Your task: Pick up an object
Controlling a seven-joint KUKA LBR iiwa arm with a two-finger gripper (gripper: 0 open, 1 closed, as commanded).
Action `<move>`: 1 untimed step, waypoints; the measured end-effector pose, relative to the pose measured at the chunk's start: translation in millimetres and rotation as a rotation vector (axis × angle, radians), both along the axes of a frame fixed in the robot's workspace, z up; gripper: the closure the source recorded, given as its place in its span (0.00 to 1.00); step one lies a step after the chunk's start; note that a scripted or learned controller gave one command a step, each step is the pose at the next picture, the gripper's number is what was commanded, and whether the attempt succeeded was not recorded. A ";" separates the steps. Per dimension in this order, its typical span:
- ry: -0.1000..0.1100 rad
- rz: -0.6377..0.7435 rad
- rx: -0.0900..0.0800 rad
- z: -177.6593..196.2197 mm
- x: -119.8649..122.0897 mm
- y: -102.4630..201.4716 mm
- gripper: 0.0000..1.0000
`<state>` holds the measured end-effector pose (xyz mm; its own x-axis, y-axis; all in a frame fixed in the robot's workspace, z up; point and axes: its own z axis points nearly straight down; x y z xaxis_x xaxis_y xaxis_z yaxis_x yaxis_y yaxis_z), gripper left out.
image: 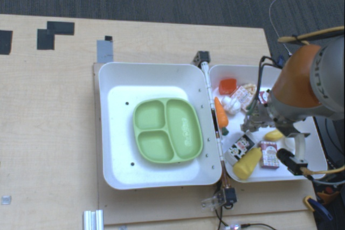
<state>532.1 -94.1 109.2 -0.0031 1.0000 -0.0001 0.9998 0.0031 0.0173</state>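
My gripper [251,124] hangs low over the middle of the right bin [237,68], with the grey and orange arm [302,83] reaching in from the right. Loose objects lie around it. A carrot [220,112] lies along the bin's left wall. A red block [228,85] and a white lumpy item [232,103] sit toward the back. A black-and-white carton [239,147] is just below the gripper. A yellow bottle [247,163] and a pink box [269,154] rest at the front. A small yellow piece [274,136] lies beside the gripper's right side. I see nothing held.
The left bin [105,116] holds a green divided plate [167,131]. A clear packet [245,93] lies at the back of the right bin. Cables trail at the bench's front edge [223,199] and behind the arm.
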 end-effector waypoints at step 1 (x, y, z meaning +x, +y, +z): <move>0.000 0.001 0.000 -0.1 -0.1 0.0 0.00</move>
